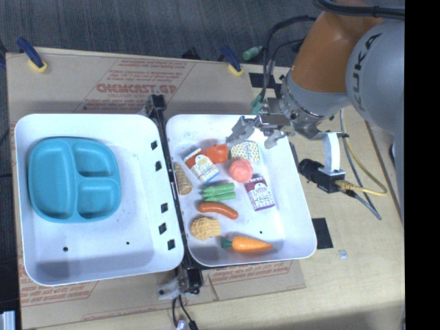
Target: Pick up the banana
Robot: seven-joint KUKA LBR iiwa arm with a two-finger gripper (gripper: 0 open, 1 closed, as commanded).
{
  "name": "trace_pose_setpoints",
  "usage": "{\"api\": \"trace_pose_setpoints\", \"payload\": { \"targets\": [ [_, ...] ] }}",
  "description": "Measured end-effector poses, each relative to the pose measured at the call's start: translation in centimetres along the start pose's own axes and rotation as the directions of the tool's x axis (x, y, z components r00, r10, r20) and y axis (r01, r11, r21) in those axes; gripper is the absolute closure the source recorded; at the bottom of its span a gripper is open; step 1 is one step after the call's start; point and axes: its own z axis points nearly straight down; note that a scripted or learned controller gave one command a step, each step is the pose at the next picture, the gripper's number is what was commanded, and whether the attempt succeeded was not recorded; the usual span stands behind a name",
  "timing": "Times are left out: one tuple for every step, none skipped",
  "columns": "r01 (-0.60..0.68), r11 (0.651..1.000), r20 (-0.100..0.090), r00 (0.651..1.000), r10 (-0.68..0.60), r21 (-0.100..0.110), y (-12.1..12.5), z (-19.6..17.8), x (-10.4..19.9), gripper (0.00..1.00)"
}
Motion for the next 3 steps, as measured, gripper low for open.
{"api": "trace_pose_setpoints", "payload": {
  "targets": [
    [0.028, 1.0, 0.0, 1.0, -0.028, 0.003, -2.8, 9.3, 8.8, 0.0],
    [-0.083, 0.997, 0.0, 0.997, 0.083, 0.002, -9.6, 9.3, 14.0, 0.0],
    [0.194, 0.981, 0.002, 0.981, -0.194, -0.003, -8.2, 3.1, 3.1, 0.0]
  ]
}}
